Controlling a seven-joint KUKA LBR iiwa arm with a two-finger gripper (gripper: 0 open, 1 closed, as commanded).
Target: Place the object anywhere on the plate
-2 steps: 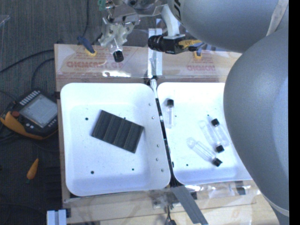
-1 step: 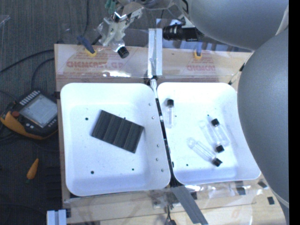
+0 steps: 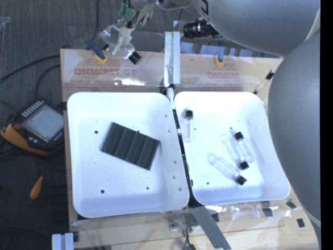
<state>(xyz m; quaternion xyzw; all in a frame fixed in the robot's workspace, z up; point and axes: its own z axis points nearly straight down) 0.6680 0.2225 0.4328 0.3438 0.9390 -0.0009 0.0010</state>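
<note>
The dark grey ribbed plate (image 3: 130, 146) lies tilted in the middle of the left white bin (image 3: 83, 113). My gripper (image 3: 124, 31) hangs high beyond the far rim of that bin, above the back of the bench. It is shut on a clear vial (image 3: 118, 40) with a black cap (image 3: 133, 57). The vial is held aslant with its cap pointing down and to the right. The gripper and vial are well behind the plate and slightly left of its centre.
Three more clear black-capped vials lie in the right bin (image 3: 260, 119): one by the divider (image 3: 187, 124) and two at the right (image 3: 242, 147) (image 3: 226, 168). A blue-yellow clamp (image 3: 97, 51) sits at the back. A pendant (image 3: 36, 126) lies left of the bench.
</note>
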